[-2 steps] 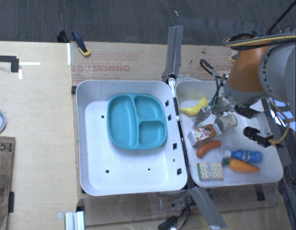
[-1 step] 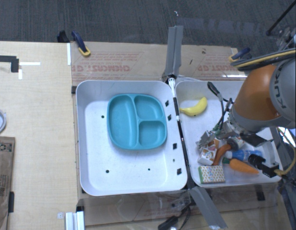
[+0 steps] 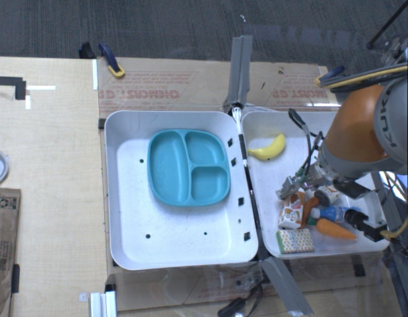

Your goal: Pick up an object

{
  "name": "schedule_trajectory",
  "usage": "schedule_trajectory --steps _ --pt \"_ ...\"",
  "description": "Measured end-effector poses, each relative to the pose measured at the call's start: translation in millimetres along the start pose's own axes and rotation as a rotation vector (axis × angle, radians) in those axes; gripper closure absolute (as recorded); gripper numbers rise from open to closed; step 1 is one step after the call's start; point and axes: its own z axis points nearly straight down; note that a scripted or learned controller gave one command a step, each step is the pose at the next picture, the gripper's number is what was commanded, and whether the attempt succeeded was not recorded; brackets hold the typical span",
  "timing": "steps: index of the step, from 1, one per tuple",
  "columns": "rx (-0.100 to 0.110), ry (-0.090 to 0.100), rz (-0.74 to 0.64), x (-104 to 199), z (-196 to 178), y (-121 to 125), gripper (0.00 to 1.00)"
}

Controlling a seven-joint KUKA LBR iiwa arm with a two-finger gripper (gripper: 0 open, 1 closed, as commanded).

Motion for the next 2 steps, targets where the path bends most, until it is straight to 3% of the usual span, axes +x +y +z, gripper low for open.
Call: schedule_trajectory --steps 1,2 --pt "0.0 0.007 0.147 -39 4 -10 1.0" --pt "0.007 0.001 0.228 47 -119 14 1.0"
